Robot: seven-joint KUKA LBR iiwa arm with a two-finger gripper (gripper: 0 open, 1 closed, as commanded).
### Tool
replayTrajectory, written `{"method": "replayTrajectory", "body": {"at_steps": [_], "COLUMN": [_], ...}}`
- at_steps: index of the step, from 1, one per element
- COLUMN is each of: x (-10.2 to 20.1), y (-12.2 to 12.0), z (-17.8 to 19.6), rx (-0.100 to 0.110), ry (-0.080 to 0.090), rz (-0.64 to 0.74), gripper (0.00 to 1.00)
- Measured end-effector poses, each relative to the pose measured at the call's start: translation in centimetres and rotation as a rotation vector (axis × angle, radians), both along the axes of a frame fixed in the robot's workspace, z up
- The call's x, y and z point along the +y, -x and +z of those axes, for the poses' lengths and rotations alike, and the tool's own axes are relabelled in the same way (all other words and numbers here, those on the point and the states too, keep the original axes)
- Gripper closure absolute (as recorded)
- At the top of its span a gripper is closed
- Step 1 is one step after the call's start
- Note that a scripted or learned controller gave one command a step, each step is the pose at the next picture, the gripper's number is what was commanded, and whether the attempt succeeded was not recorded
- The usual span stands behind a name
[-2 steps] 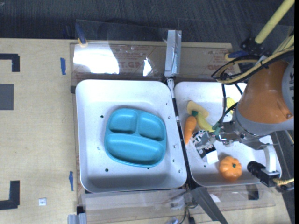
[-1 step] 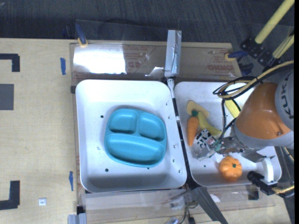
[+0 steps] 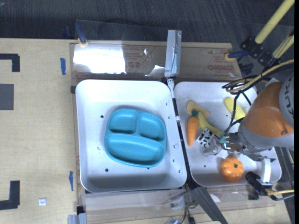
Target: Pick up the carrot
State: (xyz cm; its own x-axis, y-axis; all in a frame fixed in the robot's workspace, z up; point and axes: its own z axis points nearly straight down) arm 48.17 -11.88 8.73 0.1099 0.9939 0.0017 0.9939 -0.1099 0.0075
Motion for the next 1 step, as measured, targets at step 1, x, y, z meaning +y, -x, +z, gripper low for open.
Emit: {"method": "replayTrajectory", "body": {"at_steps": [1], "x": [-0.12], "y": [-0.09], "z": [1.09], "rx": [-0.004], "ry": [0.003], "rz": [-0.003], "gripper": [1.00]}}
